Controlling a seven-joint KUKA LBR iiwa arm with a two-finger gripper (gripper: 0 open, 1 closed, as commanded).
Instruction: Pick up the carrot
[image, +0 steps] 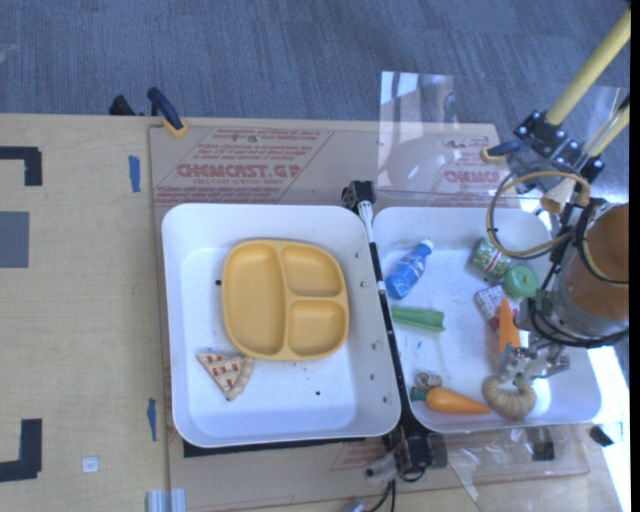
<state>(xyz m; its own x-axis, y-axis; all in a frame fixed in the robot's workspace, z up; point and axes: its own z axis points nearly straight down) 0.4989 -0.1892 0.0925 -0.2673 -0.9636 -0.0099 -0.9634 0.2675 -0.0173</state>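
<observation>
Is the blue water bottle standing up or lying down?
Lying down. The blue bottle rests on its side on the right bin's floor, white cap pointing up-right.

Gripper (520, 368) hangs over the right bin (585, 400) — carrot (457, 402) lies nearby.

The arm (590, 290) is grey, with a broad orange band (612, 250) around it above the wrist. Thin black cables (525, 190) loop around it in wide curves, and a yellow rod with black clamps (585, 80) slants across above. The claw (520, 365) is pale grey metal, with small, angular parts.
</observation>
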